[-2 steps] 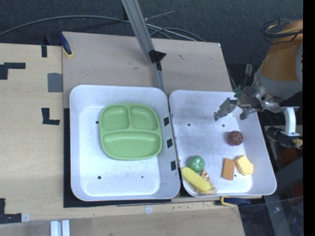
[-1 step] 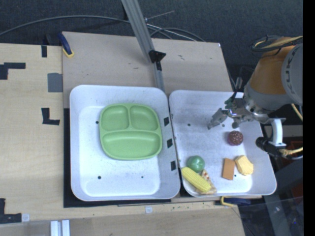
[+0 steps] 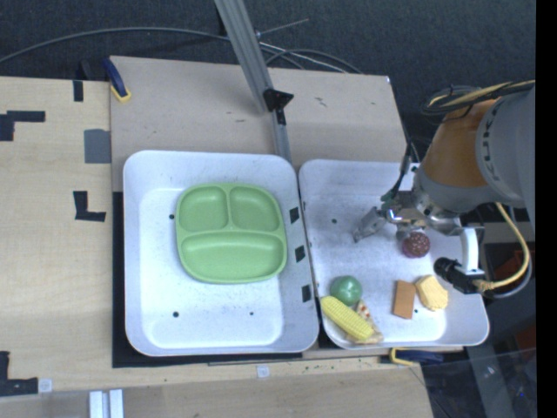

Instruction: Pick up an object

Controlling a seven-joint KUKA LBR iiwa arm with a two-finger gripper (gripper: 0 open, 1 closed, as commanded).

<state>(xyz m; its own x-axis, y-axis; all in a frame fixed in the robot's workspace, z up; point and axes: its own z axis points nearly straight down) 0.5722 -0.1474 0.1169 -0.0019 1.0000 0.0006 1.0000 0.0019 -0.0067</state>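
The dark red ball (image 3: 415, 245) is sitting in the right bin (image 3: 331, 185), just right of and below the gripper, and looking like the nearest candidate for a pick.

Going left to right: a green divided plate (image 3: 231, 232) is lying in the left bin (image 3: 144, 259). In the right bin, a green ball (image 3: 346, 289) and an ear of corn (image 3: 349, 319) are resting near the front edge, then an orange block (image 3: 403, 300) and a yellow piece (image 3: 432, 293).

The gripper (image 3: 376, 223) is hovering over bare bin floor, fingers looking spread, holding nothing.

The red ball is probably light, rigid and prone to rolling; closing across its widest middle seems safest.
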